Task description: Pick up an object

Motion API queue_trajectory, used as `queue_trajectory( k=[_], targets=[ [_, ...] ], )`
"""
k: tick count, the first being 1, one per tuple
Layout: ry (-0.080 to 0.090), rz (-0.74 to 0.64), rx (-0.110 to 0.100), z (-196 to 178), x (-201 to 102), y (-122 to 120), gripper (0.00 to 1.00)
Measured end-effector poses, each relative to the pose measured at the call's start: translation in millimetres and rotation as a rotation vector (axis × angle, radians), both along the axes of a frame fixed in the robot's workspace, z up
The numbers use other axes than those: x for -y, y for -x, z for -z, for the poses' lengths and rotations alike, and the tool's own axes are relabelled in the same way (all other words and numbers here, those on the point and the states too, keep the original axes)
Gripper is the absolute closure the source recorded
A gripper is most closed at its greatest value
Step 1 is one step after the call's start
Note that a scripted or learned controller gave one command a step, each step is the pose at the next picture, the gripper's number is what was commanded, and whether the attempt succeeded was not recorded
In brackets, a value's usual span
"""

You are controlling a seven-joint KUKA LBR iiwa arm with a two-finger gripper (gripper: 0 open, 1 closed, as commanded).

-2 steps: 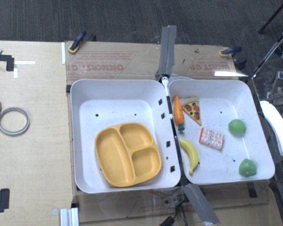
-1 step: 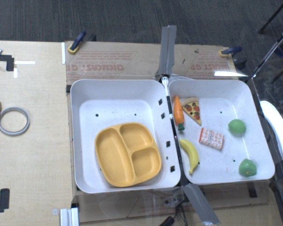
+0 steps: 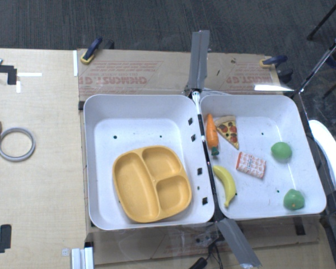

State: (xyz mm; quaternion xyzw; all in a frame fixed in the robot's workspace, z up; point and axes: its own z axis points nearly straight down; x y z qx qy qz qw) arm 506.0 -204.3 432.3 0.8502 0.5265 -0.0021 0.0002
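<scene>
The right bin holds several toy foods. An orange carrot lies along its left wall, with a pizza slice just right of it. A red-and-white packet rests near the middle. A yellow banana lies at the front left. A green round fruit sits toward the right wall, and a green apple sits in the front right corner. The left bin holds a yellow three-compartment plate.
A roll of tape lies on the wooden bench at the far left. Cardboard lies behind the bins, held by blue-and-yellow clamps. A grey post rises between the bins at the back.
</scene>
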Motion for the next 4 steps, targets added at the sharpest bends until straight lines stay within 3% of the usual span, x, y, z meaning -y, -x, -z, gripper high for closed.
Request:
queue_trajectory(
  k=[1, 2, 3, 4],
  targets=[
    [-0.002, 0.084, -0.001, -8, 7, 27, 1.00],
    [-0.001, 0.230, -0.001, -9, -96, 27, 1.00],
    [0.001, 0.415, 0.000, -8, -40, 28, 1.00],
    [0.002, 0.755, -0.001, -8, 13, 5, 1.00]
  ],
)
